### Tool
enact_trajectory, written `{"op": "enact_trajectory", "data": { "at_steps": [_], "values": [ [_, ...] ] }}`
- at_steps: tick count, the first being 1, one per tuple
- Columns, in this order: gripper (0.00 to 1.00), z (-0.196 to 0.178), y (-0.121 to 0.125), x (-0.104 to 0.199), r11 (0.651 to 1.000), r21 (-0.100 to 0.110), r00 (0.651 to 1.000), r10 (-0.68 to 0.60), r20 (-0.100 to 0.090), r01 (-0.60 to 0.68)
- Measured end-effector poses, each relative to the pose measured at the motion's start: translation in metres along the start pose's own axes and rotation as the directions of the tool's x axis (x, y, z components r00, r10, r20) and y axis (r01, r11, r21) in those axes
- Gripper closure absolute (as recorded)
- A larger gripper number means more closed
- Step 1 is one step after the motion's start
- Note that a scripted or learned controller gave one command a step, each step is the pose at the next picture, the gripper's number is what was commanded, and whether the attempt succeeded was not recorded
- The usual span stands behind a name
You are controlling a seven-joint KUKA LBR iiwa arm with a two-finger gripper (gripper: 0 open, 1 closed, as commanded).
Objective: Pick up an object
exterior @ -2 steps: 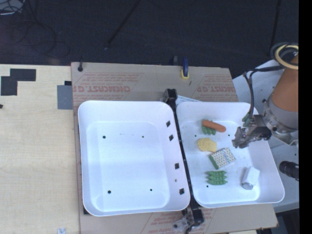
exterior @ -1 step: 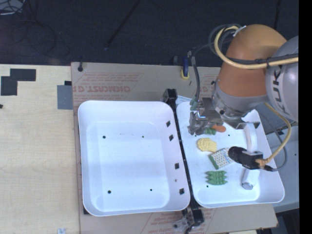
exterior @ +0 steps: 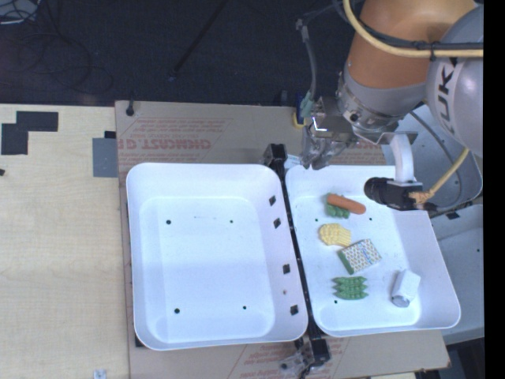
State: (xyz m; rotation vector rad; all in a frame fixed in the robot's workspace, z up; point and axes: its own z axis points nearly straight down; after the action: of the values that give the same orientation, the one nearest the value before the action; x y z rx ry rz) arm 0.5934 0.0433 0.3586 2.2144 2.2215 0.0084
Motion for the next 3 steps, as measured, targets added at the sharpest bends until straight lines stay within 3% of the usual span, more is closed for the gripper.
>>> {"op": "enact_trajectory", "data": {
  "at_steps": [1,2,3],
  "values": [
    [1.00,0.099,-0.073,-0.053,1.000,0.025,1.000,0.010,0.002,-0.010],
    [1.00,0.000,-0.050,0.016,1.000,-0.001,1.000,-0.004,-0.002,0.004],
    [1.00,0.051,-0.121,-0.006,1.000,0.020,1.000,0.005,0.001,-0.005]
  ]
}}
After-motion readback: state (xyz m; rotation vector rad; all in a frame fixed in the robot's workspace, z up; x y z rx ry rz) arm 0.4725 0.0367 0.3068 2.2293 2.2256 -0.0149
